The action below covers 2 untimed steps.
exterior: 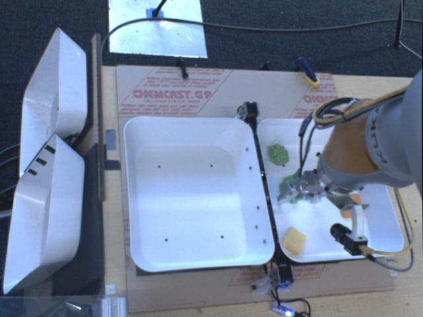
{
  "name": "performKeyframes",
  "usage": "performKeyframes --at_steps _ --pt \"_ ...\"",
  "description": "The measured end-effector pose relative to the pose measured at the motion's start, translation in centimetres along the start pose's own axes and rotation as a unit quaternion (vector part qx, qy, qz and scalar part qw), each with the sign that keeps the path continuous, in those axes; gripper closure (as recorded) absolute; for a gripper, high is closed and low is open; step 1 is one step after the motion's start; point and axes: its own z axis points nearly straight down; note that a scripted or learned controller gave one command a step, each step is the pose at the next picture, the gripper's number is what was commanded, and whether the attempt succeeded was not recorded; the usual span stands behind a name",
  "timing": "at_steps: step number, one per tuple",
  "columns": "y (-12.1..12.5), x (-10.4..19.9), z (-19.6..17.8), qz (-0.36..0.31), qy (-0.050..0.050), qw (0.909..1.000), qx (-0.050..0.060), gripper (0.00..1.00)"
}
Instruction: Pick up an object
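My gripper [295, 191] is low in the right bin [383, 240], near its left wall. A dark green object [287, 182] lies right at the gripper's tip; whether it is held is unclear. A light green round object [277, 154] sits in the bin's far left part. A yellow block [294, 240] rests near the bin's front left corner. Part of an orange object [350, 205] peeks out from under the arm's wrist.
The left bin [142, 177] stands beside the right one, with a black divider clamp [249, 112] between them. The arm's grey and orange body [370, 144] covers much of the right bin. Spare white bins [49, 177] lean at the far left.
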Motion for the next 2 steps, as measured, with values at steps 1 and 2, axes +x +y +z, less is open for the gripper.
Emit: performKeyframes --at_steps 1,2 --pt "4.4 -0.4 0.0 -0.001 0.000 1.0000 -0.001 0.00" --pt "7.3 0.0 0.0 -0.001 0.000 1.0000 -0.001 0.00"
